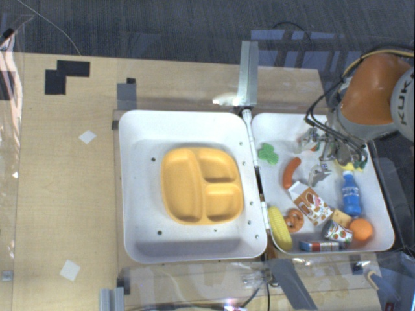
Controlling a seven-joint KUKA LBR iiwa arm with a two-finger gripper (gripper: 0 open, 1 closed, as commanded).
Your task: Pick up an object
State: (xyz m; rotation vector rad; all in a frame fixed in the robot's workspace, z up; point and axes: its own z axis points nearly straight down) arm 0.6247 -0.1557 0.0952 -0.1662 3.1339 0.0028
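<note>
Hangs low inside the right bin (283,128), the pincer (322,163), under the orange band of the arm (366,96). Cannot tell how wide it stands: too small and blurred from up here. Holds nothing that can be seen.

Just to the pincer's left in the view, apart from it: an orange-red sausage (292,172), tilted. Further left and a touch higher, near the bin's inner wall, a green piece (267,152). Just to the pincer's right and lower, a blue bottle (351,195), lying along the bin's outer side.

Below the pincer, a crowd: printed carton (313,206), brown pretzel-like piece (293,219), yellow corn cob (280,229) against the inner wall, small cup (339,232), orange ball (362,229) in the near corner, a marker (321,245) along the near rim. Tight down there, things touching or nearly so.

Above the pincer, bare white floor up to the far rim. Cables close around the wrist.

Well to the pincer's left, past the divide: the left bin (139,173) with a yellow divided tray (201,184) in the middle, white floor all round it.
</note>
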